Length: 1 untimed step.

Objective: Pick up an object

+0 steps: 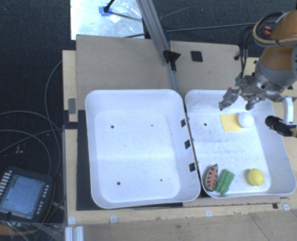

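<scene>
The arm (284,44) enters from the upper right of the frame, grey with an orange band above the wrist. The gripper (240,101) hangs over the upper part of the right bin (279,154), near its far rim. Its two fingers (227,100) are spread apart, with nothing between them.

Contents of the right bin:
- A yellow square sponge (230,123) lies flat in the upper middle of the bin, just below the gripper.
- A white ball (246,119) rests at the right edge of the sponge, touching or overlapping it.
- A lemon (255,176) sits at the lower right of the bin.
- A green object (225,181) and a watermelon slice (211,177) lie side by side at the lower left corner of the bin, against its rim.

The left bin (96,149) stands beside the right bin in the centre of the frame. Both bins rest on the tabletop (118,59). A control pendant (19,194) lies at the lower left of the frame, off the tabletop.
</scene>
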Each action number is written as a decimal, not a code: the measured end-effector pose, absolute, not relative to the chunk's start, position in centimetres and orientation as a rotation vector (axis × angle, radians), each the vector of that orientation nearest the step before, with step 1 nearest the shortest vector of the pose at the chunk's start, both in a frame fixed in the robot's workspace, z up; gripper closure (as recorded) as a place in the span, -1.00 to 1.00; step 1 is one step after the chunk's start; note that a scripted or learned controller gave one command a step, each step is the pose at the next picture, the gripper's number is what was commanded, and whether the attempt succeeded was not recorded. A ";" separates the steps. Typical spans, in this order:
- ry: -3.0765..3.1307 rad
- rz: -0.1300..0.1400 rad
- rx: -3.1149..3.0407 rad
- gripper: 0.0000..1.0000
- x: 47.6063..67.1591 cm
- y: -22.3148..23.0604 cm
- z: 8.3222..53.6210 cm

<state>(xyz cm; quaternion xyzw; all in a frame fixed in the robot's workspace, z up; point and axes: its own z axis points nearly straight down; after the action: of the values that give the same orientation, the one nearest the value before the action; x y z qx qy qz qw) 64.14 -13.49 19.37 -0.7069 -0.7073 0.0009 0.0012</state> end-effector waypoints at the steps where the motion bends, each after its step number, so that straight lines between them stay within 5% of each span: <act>1: -2.220 0.004 -2.219 -1.00 63.4 -13.4 13.4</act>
<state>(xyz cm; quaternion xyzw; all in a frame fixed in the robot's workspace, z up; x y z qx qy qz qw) 63.40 -13.36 13.37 -0.7070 -0.7072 0.0011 0.0015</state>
